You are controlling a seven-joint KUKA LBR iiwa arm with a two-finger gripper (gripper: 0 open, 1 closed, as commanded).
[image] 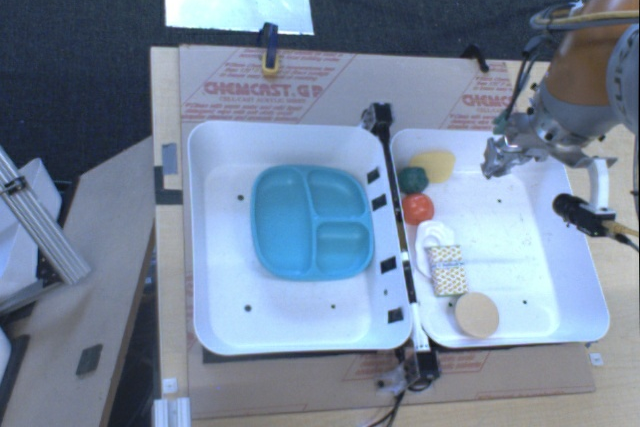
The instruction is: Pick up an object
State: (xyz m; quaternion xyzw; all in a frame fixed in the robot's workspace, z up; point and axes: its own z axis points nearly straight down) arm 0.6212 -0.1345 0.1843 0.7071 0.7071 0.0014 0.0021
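Observation:
In the right bin (540, 260), several small objects lie along the left side: a yellow piece (433, 163), a dark green ball (413, 179), a red-orange ball (418, 208), a white cup-like piece (434, 237), a patterned block (447, 269) and a tan round disc (477, 314). My gripper (497, 158) hangs over the bin's upper middle, to the right of the yellow piece and apart from it. Nothing shows between its fingertips.
The left bin (215, 245) holds a blue divided plate (310, 221). A black divider with clips (392, 225) runs between the bins. A black bar (582, 213) juts over the right bin's right side. The arm (592, 65) fills the upper right.

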